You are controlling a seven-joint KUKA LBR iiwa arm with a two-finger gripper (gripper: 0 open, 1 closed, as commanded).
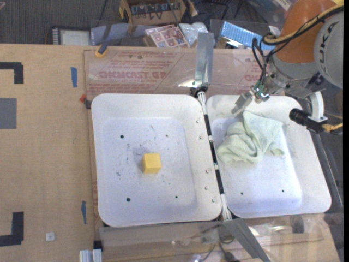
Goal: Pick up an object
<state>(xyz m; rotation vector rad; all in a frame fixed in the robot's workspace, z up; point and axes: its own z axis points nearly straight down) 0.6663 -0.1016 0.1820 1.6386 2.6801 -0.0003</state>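
- Looking down at a slant on a bench with two shallow white bins side by side, I reach in from the right of the view.
- My arm (308,34) is grey with an orange band above the wrist, and it sits over the far right corner of the right bin (305,201).
- My gripper (252,98) hangs above the far edge of the right bin, angled down and toward the left of the view.
- Whether my jaws are apart or together, I cannot tell; they are small and blurred against the white bin.
- Nothing visible sits between them.
- A crumpled pale green cloth (252,138) lies in the far half of the right bin, just below and beside my gripper in the view. Whether I touch it I cannot tell.
- The cloth is bunched into folds, with its left side close to the wall that divides the bins.
- A small yellow block (152,163) sits near the middle of the left bin (109,119), well apart from my gripper.
- The left bin's floor is speckled with dark marks around the block.
- A clear plastic sheet with reddish lettering (142,72) lies flat behind the bins.
- A brown board (41,146) covers the bench to the left of the bins.
- Beyond the bench, at the top of the view, lies assorted clutter.
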